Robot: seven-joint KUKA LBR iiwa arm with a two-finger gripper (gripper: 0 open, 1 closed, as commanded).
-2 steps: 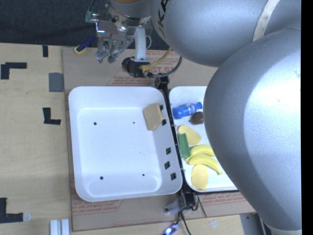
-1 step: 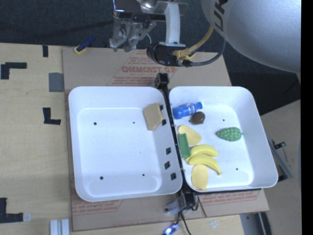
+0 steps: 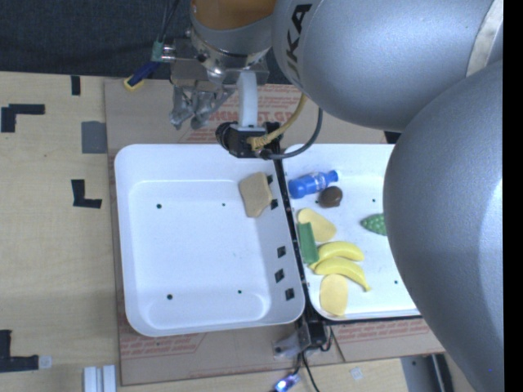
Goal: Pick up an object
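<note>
My gripper [image 3: 193, 118] hangs over the brown cardboard just beyond the far edge of the left bin [image 3: 139, 219]. It looks open, and nothing shows between its fingers. A tan, bread-like slab [image 3: 256, 194] lies in the left bin against its right wall. The right bin [image 3: 372, 305] holds a blue bottle [image 3: 312, 183], a brown round piece [image 3: 330, 196], a green stick [image 3: 306, 242], two yellow bananas [image 3: 341, 253], a pale yellow oval [image 3: 333, 294] and a green leafy piece [image 3: 376, 224]. The arm hides the right part of that bin.
The big grey arm covers the upper right of the view. The two bins meet at a dark divider [image 3: 286, 243]. Black tape marks [image 3: 82, 194] sit on the bench left of the bins.
</note>
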